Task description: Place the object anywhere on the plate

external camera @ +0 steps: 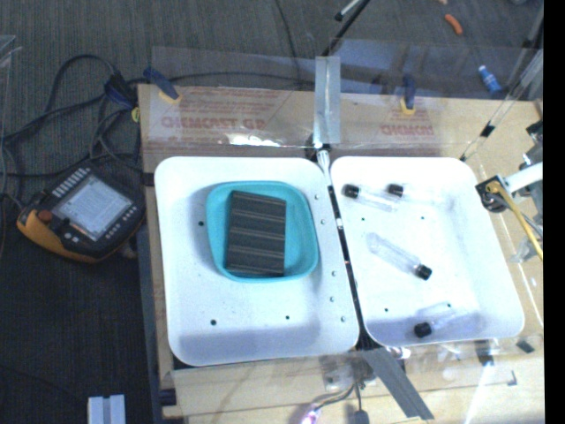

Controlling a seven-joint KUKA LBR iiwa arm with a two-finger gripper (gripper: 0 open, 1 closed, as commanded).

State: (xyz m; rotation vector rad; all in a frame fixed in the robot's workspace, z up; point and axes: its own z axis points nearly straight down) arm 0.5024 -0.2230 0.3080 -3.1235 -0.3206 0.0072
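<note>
As you look at the centre-left of the frame, the dark ridged block (257, 233) lies flat on the teal plate (305, 247), well inside its rim. The plate rests in the left white bin (256, 325). Beside it, the right bin (481, 237) holds clear tubes (397, 259) with black caps (scattered, apart from one another). You cannot tell the gripper's state from this view. A handheld pendant (84, 215) lies far left.
</note>
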